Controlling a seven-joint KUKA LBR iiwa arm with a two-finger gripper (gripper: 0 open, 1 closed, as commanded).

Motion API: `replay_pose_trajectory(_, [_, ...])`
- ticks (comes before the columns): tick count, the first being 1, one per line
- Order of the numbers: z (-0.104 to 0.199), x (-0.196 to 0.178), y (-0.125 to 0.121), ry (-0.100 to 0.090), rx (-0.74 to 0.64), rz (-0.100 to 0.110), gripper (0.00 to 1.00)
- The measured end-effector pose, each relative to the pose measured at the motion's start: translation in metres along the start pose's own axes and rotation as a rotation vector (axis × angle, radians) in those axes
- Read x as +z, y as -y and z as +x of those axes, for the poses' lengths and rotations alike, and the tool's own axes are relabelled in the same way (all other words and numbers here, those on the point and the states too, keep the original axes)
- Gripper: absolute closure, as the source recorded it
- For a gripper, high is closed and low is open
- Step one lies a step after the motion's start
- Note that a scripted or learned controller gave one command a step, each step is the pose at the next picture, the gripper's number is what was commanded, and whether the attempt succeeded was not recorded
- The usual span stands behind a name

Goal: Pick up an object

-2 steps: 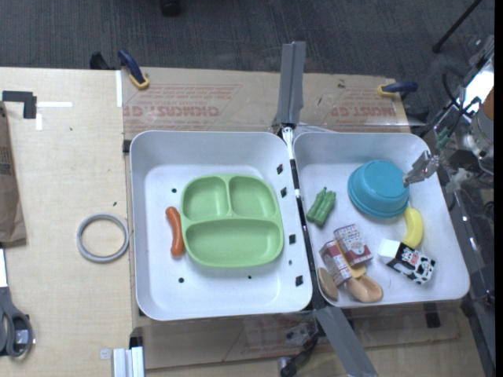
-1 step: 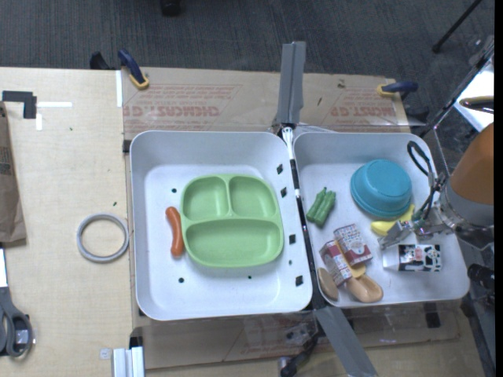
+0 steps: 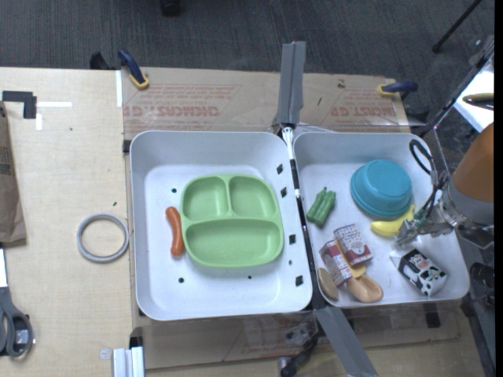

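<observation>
Just beside the hand [image 3: 420,225] lies the yellow banana [image 3: 387,228].

Grey arm [image 3: 470,203], orange band, pale metallic gripper [image 3: 418,225].

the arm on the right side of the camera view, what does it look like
The arm comes in at the right edge as a rounded orange section with a grey part beneath it. From there a slim, pale metallic gripper extends left over the right bin, and thin dark cables loop up beside it. No markings can be made out.
</observation>
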State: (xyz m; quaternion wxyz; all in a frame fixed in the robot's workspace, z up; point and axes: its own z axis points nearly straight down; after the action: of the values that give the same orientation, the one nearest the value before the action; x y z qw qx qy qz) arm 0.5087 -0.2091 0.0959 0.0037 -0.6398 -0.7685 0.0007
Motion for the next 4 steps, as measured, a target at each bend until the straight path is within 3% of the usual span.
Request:
replay_pose_trajectory(1, [0.056, -0.005, -0.056, -0.001, 0.038, 0.009, 1.00])
replay_pose_trajectory(2, [0.055, -0.004, -0.054, -0.001, 0.041, 0.012, 0.00])
replay_pose_trajectory(3, [0.052, 0.006, -0.127, 0.005, 0.192, -0.001, 0.00])
replay_pose_trajectory(4, [0.094, -0.015, -0.073, 0.004, 0.181, -0.001, 0.00])
